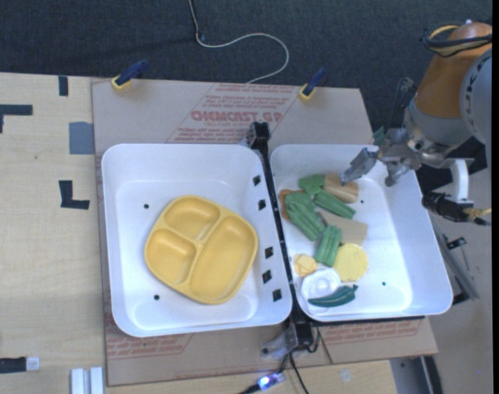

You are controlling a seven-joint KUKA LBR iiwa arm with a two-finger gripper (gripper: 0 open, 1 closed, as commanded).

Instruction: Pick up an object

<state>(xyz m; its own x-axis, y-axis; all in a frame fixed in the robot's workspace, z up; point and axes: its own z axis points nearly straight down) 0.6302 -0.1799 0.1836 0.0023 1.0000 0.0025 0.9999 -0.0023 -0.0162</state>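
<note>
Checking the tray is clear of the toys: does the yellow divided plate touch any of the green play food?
Apart. The camera view shows the yellow plate in the left bin, the green pieces in the right bin.

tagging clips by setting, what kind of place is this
Most likely a robot lab bench set up for picking trials. A grey and orange robot arm reaches over two white bins: one holds a yellow divided plate, the other a heap of toy food. Cardboard is clamped underneath.
</note>
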